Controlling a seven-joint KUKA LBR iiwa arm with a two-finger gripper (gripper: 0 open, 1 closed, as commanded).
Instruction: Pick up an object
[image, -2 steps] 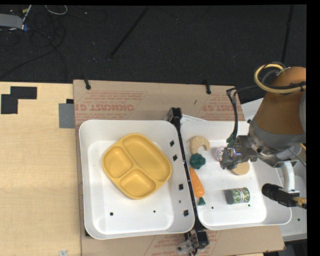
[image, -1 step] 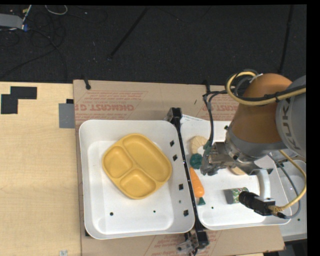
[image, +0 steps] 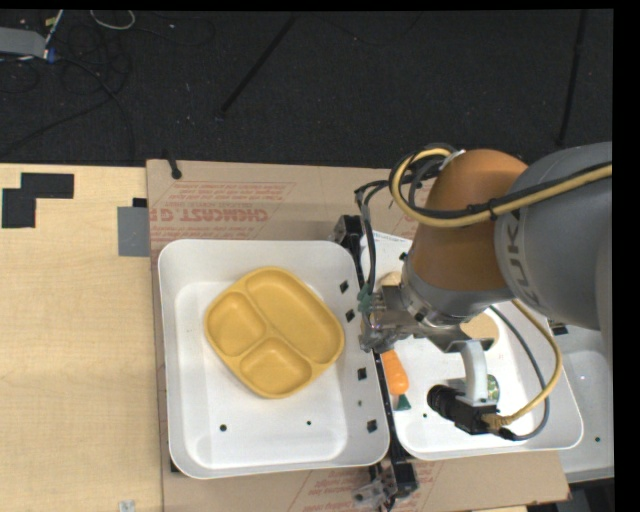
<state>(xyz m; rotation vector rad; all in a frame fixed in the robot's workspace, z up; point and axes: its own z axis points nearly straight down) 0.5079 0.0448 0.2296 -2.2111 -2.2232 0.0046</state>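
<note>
A small orange object (image: 397, 375) with a green tip lies at the left edge of the right bin (image: 560, 425), close to the divider between the bins. My gripper (image: 377, 335) hangs just above and slightly left of it, over the bin's left wall. The bulky grey and orange wrist covers most of the right bin. Nothing is visibly held. A yellow divided plate (image: 273, 330) lies flat in the middle of the left bin (image: 200, 440).
A pale tan thing (image: 487, 326) peeks out from under the wrist in the right bin, mostly hidden. The bins rest on a cardboard sheet (image: 230, 205) on the wooden bench (image: 70, 350). The left bin's floor around the plate is bare.
</note>
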